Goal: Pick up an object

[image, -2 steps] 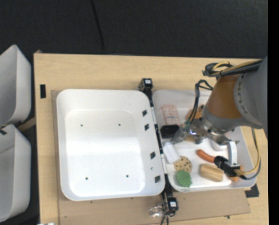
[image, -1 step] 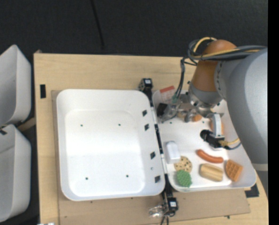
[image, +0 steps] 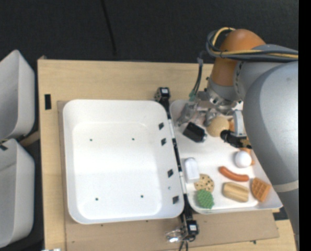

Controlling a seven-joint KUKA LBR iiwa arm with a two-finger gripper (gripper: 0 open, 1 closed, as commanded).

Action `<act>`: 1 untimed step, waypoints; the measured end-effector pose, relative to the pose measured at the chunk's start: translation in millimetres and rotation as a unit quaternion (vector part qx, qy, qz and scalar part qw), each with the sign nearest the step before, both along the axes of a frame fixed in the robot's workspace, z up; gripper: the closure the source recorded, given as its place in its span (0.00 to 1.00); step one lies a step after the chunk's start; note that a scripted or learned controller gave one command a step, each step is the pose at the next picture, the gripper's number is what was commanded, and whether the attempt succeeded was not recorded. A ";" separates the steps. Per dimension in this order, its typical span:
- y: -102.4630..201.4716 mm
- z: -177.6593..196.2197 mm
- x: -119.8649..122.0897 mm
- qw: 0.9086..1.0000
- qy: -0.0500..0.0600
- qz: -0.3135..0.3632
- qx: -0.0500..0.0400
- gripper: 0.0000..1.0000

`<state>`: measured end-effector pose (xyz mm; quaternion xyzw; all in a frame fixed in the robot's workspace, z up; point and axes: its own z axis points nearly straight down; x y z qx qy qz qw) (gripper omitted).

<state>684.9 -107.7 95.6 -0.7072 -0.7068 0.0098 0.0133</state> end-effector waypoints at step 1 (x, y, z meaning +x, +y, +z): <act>10.5 1.7 -50.4 1.000 -0.012 -0.001 -0.003 0.00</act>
